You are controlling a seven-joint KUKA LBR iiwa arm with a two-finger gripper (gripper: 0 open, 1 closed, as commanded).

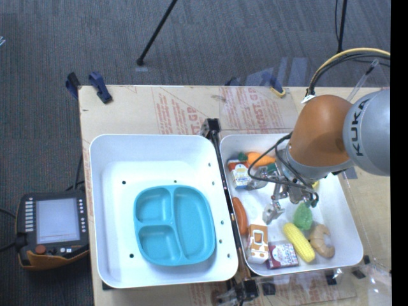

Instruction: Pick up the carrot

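Hovering low over the right-hand bin (349, 234), the grey arm's gripper (275, 204) hangs among a clutter of toy food, its metal fingers spread and holding nothing. The carrot (262, 157), a smooth orange taper with a green top, lies near the bin's far left corner, partly hidden behind the wrist and just beside a small printed carton (240, 174). A clean pick would likely mean shifting up toward that corner, lining the fingers across the carrot's narrow width rather than along it, and descending without nudging the carton. Its slick, rounded plastic skin may slip from a shallow pinch, so a grip near the thicker middle looks safest. Elsewhere in the bin sit a reddish sausage (240, 214), a knobbly yellow corn cob (298, 241) and a green vegetable (304, 218). A glossy turquoise divided plate (174, 225) rests in the left bin (102, 171).
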